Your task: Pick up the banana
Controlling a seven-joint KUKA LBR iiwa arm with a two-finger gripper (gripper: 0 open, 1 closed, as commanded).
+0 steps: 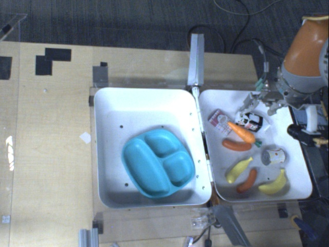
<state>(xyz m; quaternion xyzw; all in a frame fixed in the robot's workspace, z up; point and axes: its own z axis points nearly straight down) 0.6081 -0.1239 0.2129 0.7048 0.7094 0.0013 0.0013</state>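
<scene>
Right now my gripper (260, 101) hovers w/ fingers apart, nothing between them, at right bin's (216, 192) far side. Banana (274, 183) lies toward near-right corner, long axis approx. across bin.

Bright, even overhead light on my feed, a little soft all over.

The two white bins (103, 153) come through close to washed out, and I see only faint grey shading along their inner walls. The blue tray (157, 161) throws a soft shadow on its near side. Pale glare streaks sit on the clear panel at the far left (10, 153) and on the wooden bench (46, 138). The dark floor (128, 9) at the far edge is dim and grainy. Small items look slightly blurred, and the arm (308, 50) at right is soft-edged.
</scene>
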